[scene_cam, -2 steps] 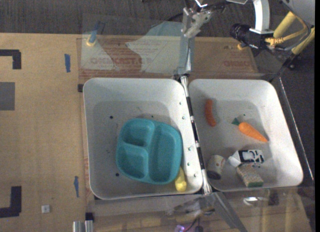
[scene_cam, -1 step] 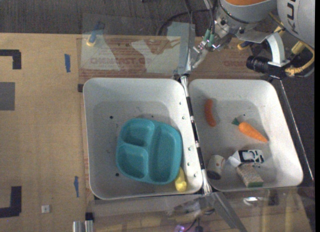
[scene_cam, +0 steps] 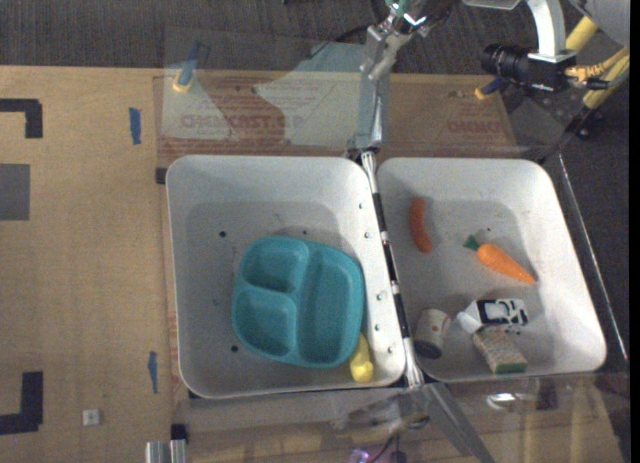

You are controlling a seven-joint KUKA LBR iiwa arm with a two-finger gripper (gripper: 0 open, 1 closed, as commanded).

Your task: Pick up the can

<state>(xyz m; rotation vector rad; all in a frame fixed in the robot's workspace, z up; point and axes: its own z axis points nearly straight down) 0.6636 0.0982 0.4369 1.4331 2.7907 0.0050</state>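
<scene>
1. Two white bins are sitting side by side on a bench (scene_cam: 80, 251).
2. The can (scene_cam: 432, 332) is lying near-left in the right bin (scene_cam: 570, 251).
3. The gripper (scene_cam: 392, 33) is hanging far above, fingers apparently spread, pinching nothing.
4. It is likely needing to descend toward the can.

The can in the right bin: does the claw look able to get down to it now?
Probably yes. The can lies open from above, near the bin's left wall, with a carton close beside it. The claw hangs high beyond the bins.

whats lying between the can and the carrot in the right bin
In the camera view, a small black and white carton lies between the can and the carrot, beside a tan block.
</scene>
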